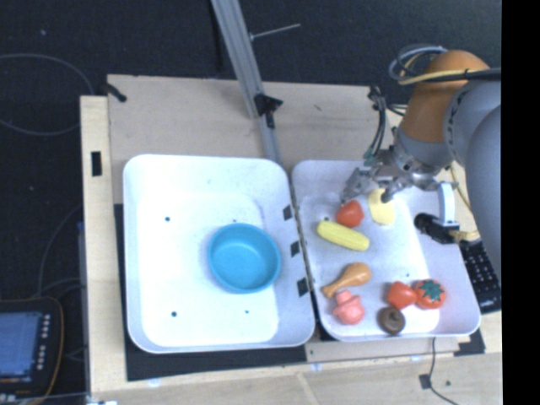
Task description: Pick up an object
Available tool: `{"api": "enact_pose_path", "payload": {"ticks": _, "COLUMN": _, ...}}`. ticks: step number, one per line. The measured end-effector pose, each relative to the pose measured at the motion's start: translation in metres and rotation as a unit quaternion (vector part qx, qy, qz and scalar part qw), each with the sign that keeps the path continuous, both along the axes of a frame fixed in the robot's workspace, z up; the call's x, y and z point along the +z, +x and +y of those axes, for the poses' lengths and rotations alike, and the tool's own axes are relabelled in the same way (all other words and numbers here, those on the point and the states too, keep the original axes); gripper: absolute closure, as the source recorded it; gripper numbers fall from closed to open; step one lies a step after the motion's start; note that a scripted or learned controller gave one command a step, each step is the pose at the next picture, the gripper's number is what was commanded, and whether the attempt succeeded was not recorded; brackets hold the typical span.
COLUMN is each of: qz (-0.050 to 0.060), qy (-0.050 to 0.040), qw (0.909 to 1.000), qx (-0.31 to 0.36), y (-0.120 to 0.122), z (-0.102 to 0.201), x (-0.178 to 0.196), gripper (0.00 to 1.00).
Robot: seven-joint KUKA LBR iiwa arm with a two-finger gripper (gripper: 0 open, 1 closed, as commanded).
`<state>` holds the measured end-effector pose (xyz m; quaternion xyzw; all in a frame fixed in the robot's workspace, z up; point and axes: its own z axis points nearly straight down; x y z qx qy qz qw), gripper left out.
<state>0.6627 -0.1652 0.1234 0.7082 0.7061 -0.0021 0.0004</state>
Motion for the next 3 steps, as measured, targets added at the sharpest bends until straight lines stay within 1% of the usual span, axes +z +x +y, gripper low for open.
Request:
{"api": "enact_pose_path", "payload": {"ticks": 1, "qz": -0.005, "qy": -0.0009, "qw": 1.0000, "qx": 0.000, "y": 0.002, "z": -0.001, "x": 0.016, "gripper": 1.00}}
{"api": "enact_pose_path", "payload": {"ticks": 2, "qz": -0.004, "qy": 0.0028, "qw": 1.0000, "qx": 0.004, "y": 0.004, "z": 0.008, "x": 0.068, "gripper": 1.00}}
{"api": "enact_pose_path", "payload": {"ticks": 3, "qz": -0.004, "qy": 0.0024, "qw": 1.0000, "qx": 0.005, "y": 0.005, "z": 0.008, "x": 0.092, "gripper": 1.00}}
